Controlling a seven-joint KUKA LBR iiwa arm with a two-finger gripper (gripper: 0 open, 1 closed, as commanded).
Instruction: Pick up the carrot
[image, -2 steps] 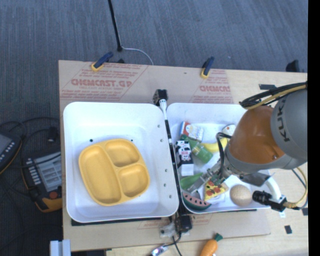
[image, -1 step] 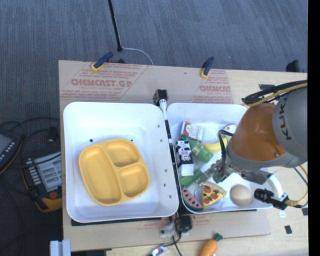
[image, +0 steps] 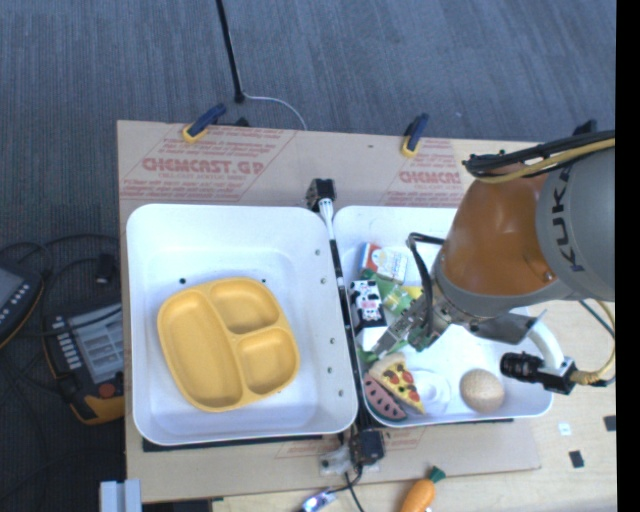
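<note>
Arm (image: 560, 225) enters from the right edge of frame, grey housing uppermost, orange band (image: 495, 235) below it, tapering to a grey wrist. Wrist points down and to the left. Gripper (image: 412, 330) sits low beneath the wrist; its tips are too cluttered to read.

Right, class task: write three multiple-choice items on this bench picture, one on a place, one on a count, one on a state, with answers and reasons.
1. Where does the carrot lie?
A. in the yellow tray
B. on the board in front of the bins
C. in the right bin

2. How many compartments has the yellow tray?
A. two
B. three
C. five

3. What is the gripper doing?
A. hanging over the right bin
B. resting in the tray
C. touching the carrot

Answers: B, the carrot is outside both bins; B, three hollows show; A, it sits above the right bin's toys.
</note>
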